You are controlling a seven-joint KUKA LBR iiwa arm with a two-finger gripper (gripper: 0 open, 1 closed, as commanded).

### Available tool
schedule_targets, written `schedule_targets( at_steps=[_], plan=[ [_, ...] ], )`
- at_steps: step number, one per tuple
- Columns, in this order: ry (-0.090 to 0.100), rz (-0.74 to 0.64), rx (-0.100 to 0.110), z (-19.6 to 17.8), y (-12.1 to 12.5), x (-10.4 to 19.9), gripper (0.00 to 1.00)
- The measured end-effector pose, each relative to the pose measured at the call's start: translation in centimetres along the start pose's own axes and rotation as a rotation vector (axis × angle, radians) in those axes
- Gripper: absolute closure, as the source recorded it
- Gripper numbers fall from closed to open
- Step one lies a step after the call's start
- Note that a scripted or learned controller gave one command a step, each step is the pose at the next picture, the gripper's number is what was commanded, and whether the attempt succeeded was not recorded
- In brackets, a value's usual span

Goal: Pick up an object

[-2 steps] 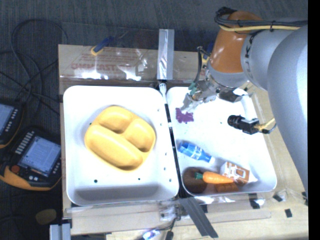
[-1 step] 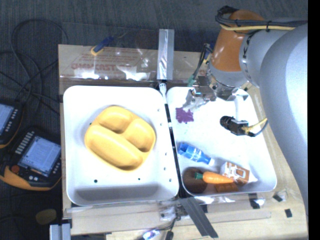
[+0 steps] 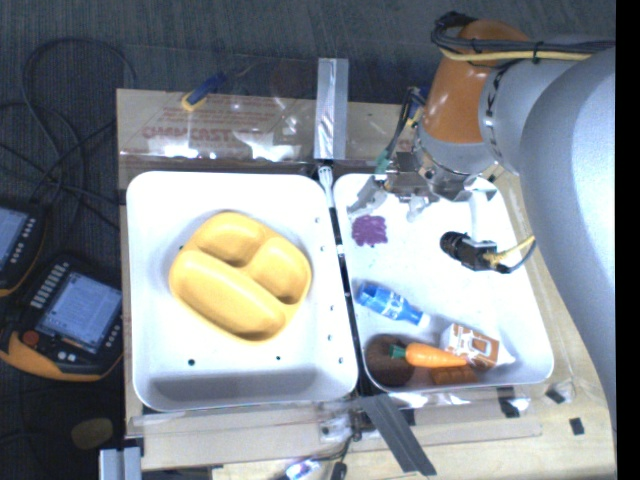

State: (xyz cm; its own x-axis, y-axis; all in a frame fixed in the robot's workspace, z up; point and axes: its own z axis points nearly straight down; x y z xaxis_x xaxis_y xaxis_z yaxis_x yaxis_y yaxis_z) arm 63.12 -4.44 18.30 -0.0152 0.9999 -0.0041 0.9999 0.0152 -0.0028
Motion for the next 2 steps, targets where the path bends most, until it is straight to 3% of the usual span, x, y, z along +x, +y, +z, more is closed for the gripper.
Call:
schedule_targets(
  at_steps=[1, 2],
  plan=[
    [0.001, -0.117, -0.001, 0.0, -4.6, -3.3, 0.00],
    [0.004, -0.380, -0.001, 0.0, -13.1, -3.8, 0.00]
  ],
)
